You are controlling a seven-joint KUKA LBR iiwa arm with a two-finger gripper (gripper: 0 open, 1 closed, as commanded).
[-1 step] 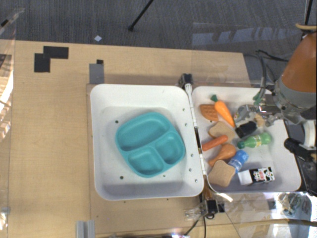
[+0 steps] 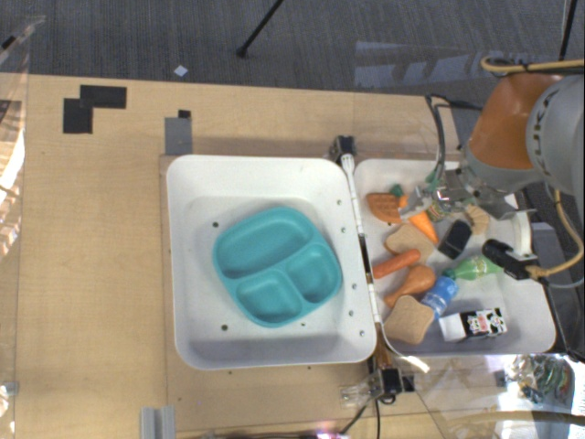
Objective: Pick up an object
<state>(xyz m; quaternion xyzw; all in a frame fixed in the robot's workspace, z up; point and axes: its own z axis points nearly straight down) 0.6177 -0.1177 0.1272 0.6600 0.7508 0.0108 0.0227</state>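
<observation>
Hovering: gripper [image 2: 454, 238] sits low over the right bin [image 2: 539, 332], arm [image 2: 521, 126] reaching in from the right.
Jaws: spread apart; nothing visible between the fingers.
Target (judged): carrot [image 2: 397, 264], lying in the bin among toy foods.
Direction: carrot lies left of and just below the gripper, near but apart.
Long axis: roughly left-right, slightly tilted.
Neighbours: bread [image 2: 402, 239] above it, drumstick [image 2: 413, 284] below, both close.
Other bin: left bin [image 2: 183, 273] holds a teal tray [image 2: 276, 265].

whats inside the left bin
The left bin holds one thing, a teal divided plate with three compartments that look bare. The plate covers the middle of the bin floor, so anything beneath it cannot be seen.
</observation>
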